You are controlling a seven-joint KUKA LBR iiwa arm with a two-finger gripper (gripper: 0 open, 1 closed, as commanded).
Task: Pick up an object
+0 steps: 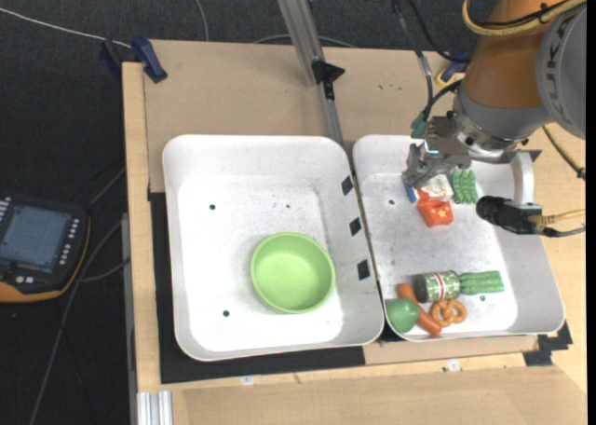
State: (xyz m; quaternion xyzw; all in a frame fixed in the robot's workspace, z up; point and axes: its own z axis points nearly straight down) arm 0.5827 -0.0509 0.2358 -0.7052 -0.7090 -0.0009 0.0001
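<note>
I have the gripper [421, 171] low in the right bin [521, 316], at about twelve o'clock of that bin, hanging over a small clump of items. I cannot tell how the gripper is set; the wrist hides it from this angle.

Just beneath and at four o'clock from the gripper sits a red block [436, 212] with a white piece touching its top, and a green ridged piece [463, 185] lies just beside it at two o'clock. My guess is the red block is the target, since the gripper is nearly over it, but nothing shows it gripped.

At six o'clock of the same bin lie a bottle [445, 284], on its side, a green ball [402, 314] and an orange pretzel [447, 313], crowded against the near wall, likely harder to reach cleanly there. The left bin [186, 171] holds a green bowl [292, 272] at five o'clock of its floor, upright and well apart from everything. Both bins sit on the surface [233, 78].

I judge the task as in the approach or grasp step, not yet done.
</note>
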